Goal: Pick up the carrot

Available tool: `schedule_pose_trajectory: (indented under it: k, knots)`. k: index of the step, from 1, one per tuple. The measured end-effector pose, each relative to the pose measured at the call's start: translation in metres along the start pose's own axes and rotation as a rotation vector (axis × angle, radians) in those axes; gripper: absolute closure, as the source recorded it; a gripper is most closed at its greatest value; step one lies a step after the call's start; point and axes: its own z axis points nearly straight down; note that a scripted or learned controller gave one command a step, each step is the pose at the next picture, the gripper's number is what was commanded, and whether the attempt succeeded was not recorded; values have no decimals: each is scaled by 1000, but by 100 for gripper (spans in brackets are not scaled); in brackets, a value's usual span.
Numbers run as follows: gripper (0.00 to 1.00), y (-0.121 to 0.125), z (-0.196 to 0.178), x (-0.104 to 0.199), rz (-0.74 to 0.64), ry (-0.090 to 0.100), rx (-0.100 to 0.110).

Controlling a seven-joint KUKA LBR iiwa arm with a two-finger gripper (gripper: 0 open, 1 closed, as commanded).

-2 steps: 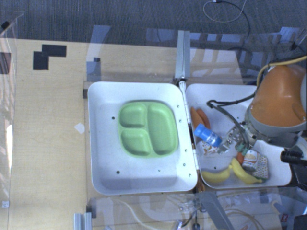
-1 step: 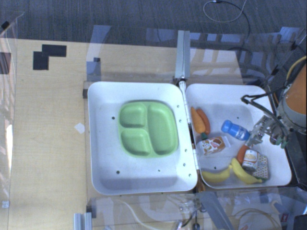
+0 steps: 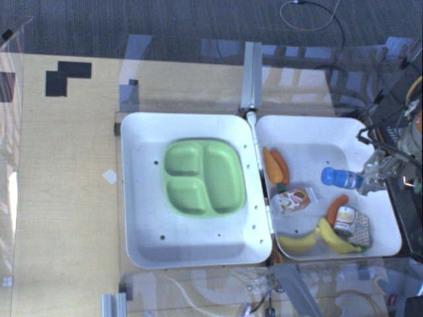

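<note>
The carrot [image 3: 271,169], orange and tapered, lies along the left wall of the right bin [image 3: 310,132]. A redder elongated piece [image 3: 282,166] lies against its right side. My gripper [image 3: 375,176] hangs over the right side of that bin, just beyond the cap end of a blue bottle [image 3: 340,178]. It is far to the right of the carrot, and the bottle lies between the two. Nothing is visibly held.
The left bin [image 3: 142,243] holds a green divided plate [image 3: 201,176]. The right bin also holds a snack packet [image 3: 293,200], two bananas [image 3: 297,242], a small can [image 3: 344,220], a red-orange piece [image 3: 337,207] and a patterned packet [image 3: 361,230]. Cables hang at the right.
</note>
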Motion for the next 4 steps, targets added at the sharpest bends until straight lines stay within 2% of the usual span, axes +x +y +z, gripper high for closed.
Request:
schedule_pose_trajectory:
  k: [1,2,3,4]
  knots:
    - [100,-1,-29,4,114,0,0]
    - [100,21,-12,-14,-242,1,-1]
    - [100,86,15,-29,-507,5,-5]
    - [100,173,12,-51,-725,-1,-6]
